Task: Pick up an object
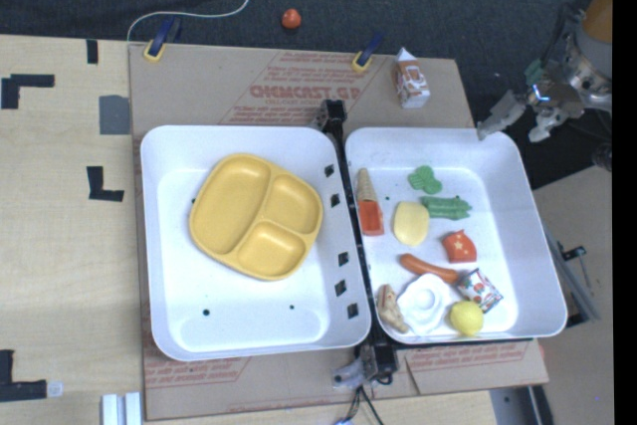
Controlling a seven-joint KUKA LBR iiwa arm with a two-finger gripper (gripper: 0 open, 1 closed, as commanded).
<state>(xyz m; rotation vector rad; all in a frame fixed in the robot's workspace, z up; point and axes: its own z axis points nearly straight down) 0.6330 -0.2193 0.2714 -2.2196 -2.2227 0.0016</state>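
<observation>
A slanted overhead look at a desk (60,214) carrying two shallow white bins side by side. The left bin (169,314) holds a yellow divided plate (256,216), tilted so its corners point toward about one and seven o'clock. The right bin (532,244) holds the small items the arm could pick: a green toy (425,179) near the bin's twelve o'clock, a green pod (447,206) just below it, a yellow lemon-like piece (410,223) at the centre, an orange and tan stick (368,205) at nine o'clock, a red piece (458,246) at three o'clock, an orange carrot-like piece (430,267) below centre, a white fried-egg shape (422,302) at six o'clock, a brown piece (391,310) touching its left side, a small yellow ball (465,318) and a printed packet (482,290) near five o'clock. A small carton (411,80) lies on the cardboard beyond the bins, and an orange ball (290,18) sits farther back on the dark floor. The gripper (513,117) hangs at the right bin's one o'clock corner, above the rim and well apart from every item; whether its fingers are spread or pressed together cannot be told, and nothing is seen between them. By the look of it the pick has not begun: this is the approach step. The next move calls for travelling toward seven o'clock over the bin, choosing one item with room around it, and lowering onto it.
</observation>
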